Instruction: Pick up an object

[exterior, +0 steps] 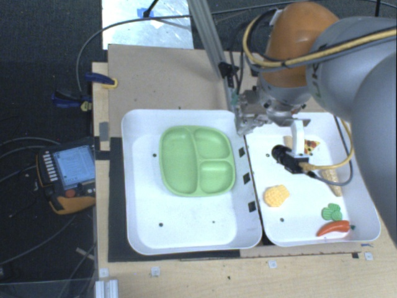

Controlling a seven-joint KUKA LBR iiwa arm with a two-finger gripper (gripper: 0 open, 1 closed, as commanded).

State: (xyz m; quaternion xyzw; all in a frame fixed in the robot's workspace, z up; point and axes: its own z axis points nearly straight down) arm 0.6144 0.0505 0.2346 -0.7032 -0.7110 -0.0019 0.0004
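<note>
Biggest worry: the gripper sits right over the rim where the two bins meet, at the 11 o'clock corner of the right bin. If it drops straight down from there, I'd guess it bumps the bin walls or grabs air, since no toy lies under it.

The toys are all in the right bin: corn at 8 o'clock, a pizza-like piece near 12, and a green toy and red toy close together at 5. Those last two hug the wall, so a grab there could scrape the rim. Corn looks like the easy pick, well apart from the rest. The plate in the left bin is probably too flat to grab.

Can't tell from this angle if the gripper is open or closed, and I see nothing held in it.
</note>
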